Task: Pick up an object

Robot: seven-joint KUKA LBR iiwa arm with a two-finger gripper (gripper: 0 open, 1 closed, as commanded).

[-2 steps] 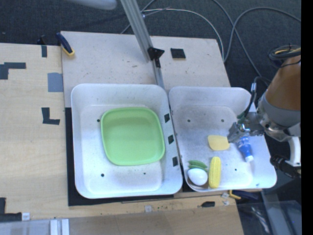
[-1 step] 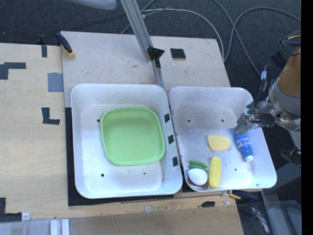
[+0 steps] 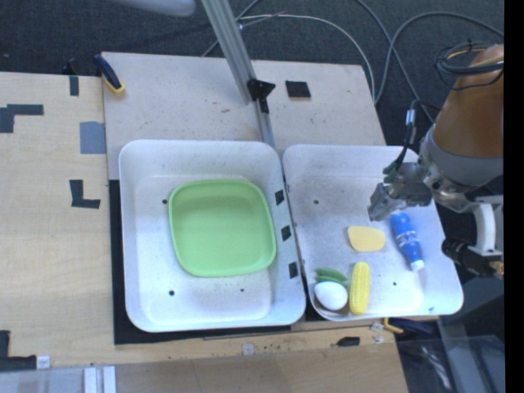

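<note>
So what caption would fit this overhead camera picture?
Robot gripper hovers in the right bin near a blue tube; a green plate fills the left bin.

Honestly nothing readable here. The blue tube point(image 3: 405, 237) in the right bin point(image 3: 327, 178) has some pale marking on its side, but it's way too small and blurry to make out any letters. The black tape patches on the tabletop point(image 3: 49, 219) are just plain shapes, no writing or numbers.
</note>
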